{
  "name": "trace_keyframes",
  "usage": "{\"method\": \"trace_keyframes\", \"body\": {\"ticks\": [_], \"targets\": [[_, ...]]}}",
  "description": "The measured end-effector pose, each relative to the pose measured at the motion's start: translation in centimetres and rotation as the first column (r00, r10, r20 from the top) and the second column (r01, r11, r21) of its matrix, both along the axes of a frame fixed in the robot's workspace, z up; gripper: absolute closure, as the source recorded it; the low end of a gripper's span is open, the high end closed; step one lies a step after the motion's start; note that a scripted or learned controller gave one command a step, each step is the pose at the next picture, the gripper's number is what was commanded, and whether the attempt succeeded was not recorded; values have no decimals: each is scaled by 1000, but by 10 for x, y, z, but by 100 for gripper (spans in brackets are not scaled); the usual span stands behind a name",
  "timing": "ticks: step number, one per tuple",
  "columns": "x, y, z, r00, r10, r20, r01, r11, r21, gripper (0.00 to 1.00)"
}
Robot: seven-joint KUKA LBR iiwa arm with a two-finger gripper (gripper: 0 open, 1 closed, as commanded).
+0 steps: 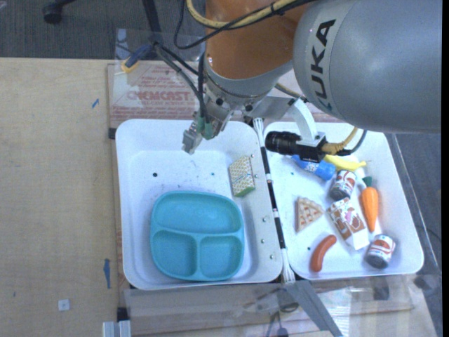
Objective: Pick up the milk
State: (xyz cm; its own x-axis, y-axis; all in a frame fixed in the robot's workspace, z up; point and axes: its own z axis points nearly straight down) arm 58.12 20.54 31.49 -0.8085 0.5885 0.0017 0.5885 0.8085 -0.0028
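The milk [349,225] is a small white carton with red print. It lies on its side in the right bin [407,258], between a pizza slice [306,213] and a carrot [370,207]. My gripper [191,140] hangs over the back of the left bin [133,188], well to the left of the milk and apart from it. The gripper points down at bare bin floor, and nothing shows in it. The large grey and orange arm covers the top of the view.
A blue divided plate [198,236] fills the front of the left bin, with a checkered yellow box [242,175] behind it. The right bin also holds a sausage [323,252], two cans [379,250] [342,184], a banana [344,163] and a blue item [313,167].
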Motion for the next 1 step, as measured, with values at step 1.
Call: {"method": "trace_keyframes", "body": {"ticks": [1], "targets": [[-51, 18, -175, 963, 269, 1, -269, 963, 2, 100]]}}
